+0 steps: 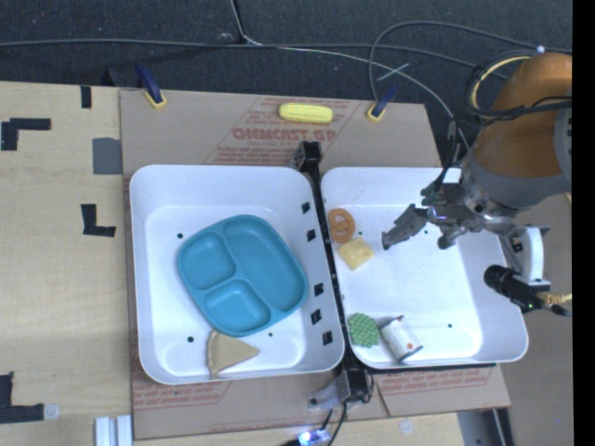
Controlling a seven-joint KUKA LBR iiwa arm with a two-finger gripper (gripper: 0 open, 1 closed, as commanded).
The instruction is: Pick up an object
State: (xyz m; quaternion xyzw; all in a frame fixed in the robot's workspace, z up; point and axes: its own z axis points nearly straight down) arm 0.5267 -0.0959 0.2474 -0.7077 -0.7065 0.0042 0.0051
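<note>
While gripper (423, 231) hovers | yellow block (355, 254) lies leftward, apart

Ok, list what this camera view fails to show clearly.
- Tool: dark and small in the camera view; whether it grips anything is unreadable.
- Tan wedge: its upper tip is tucked under the blue plate.
- Green item: partly covered by the white cylinder; too small to identify.

I had the arm (521, 137) reaching in from the right, its orange band uppermost and the grey wrist below it. The gripper (423, 230) pointed leftward, with two dark fingers (402, 229) spread apart and nothing held between them.
</note>
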